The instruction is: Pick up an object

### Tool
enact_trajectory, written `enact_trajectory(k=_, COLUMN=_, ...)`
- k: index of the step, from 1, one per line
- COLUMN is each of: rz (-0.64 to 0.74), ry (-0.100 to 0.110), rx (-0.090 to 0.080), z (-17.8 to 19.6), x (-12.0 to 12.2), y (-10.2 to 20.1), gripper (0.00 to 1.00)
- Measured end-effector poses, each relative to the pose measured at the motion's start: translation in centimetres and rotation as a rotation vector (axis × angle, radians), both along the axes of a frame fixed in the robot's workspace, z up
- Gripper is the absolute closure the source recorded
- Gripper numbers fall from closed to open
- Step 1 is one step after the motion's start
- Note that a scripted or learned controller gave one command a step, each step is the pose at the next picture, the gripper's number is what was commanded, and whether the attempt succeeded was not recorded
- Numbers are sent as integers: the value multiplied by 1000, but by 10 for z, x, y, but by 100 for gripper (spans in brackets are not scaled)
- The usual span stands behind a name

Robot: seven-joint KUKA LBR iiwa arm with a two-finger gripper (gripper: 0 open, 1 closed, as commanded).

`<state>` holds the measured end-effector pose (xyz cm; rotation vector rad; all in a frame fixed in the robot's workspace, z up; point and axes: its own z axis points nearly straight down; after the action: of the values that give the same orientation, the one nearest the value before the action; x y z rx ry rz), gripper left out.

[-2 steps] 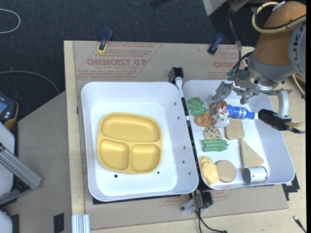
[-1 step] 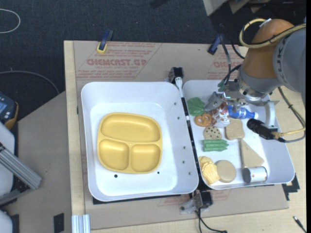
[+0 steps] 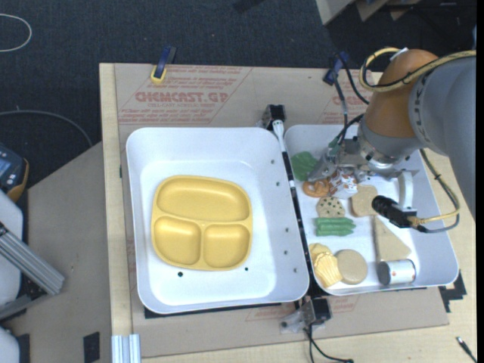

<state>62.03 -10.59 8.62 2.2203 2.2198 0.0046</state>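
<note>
Hand (image 3: 338, 174) low over right bin's (image 3: 441, 257) toy food (image 3: 333, 226).

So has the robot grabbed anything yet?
Not that I can see. Done: the arm has reached into the right bin, and the gripper is low over the toy food near the green piece. In hand: nothing shows between its fingers. Left: the whole pick-up. The yellow tray sits in the left bin with nothing on it.

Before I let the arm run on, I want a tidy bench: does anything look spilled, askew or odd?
Nothing stands out. The yellow tray lies flat in the left bin; the play-food pieces sit loose but inside the right bin, where the gripper is down among them.
</note>
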Motion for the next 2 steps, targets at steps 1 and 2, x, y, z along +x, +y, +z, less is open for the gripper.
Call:
enact_trajectory(k=1, rz=-1, ry=1, rx=-1, z=10, x=-1, y=0, gripper=100)
enact_trajectory(k=2, rz=0, ry=-3, rx=-3, z=57, x=-2, y=-8, gripper=100)
